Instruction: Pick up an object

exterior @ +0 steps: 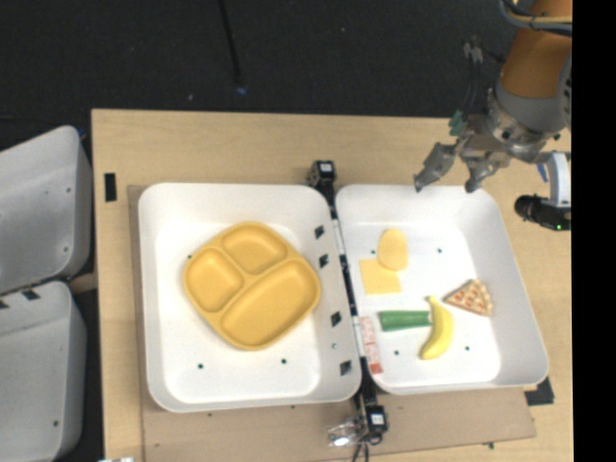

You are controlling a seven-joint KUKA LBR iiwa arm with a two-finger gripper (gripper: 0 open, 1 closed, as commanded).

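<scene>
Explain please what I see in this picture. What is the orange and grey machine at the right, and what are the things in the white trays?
One camera looks down at a slant on a bench. The machine is a robot arm; its end effector, with two open fingers, hangs above the right bin's far edge and holds nothing. That bin contains toy food: a banana, a pizza slice, a green stick, a yellow square and a yellow oval piece. The left bin contains a yellow divided plate.
</scene>
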